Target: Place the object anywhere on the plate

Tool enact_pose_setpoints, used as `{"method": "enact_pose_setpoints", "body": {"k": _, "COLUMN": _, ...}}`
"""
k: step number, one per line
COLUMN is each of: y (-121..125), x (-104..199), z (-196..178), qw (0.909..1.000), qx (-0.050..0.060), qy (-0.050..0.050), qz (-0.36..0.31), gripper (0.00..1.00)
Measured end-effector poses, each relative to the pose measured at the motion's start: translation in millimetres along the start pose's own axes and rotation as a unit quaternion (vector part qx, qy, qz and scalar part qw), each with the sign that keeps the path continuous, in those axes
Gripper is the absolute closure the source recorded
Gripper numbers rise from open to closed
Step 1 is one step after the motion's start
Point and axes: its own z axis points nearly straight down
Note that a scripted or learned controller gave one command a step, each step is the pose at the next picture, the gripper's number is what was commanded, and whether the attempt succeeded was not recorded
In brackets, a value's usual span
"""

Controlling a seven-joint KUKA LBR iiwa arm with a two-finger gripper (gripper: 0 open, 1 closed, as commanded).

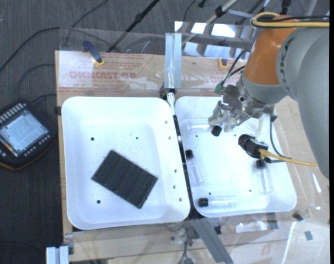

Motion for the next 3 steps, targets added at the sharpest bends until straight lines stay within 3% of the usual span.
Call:
{"method": "enact_pose_setpoints", "body": {"k": 1, "y": 53.1, "x": 85.0, "z": 28.4, "qw": 0.9921, "qx": -0.001, "qy": 0.000, "qz": -0.126, "gripper": 1.00}}
{"method": "enact_pose_setpoints", "body": {"k": 2, "y": 30.1, "x": 164.0, "z": 21.8, "qw": 0.9980, "qx": -0.001, "qy": 0.001, "qz": -0.064, "gripper": 1.00}}
{"method": "enact_pose_setpoints", "body": {"k": 3, "y": 13.5, "x": 221.0, "z": 43.8, "qw": 0.9856, "qx": -0.001, "qy": 0.001, "qz": -0.169, "gripper": 1.00}}
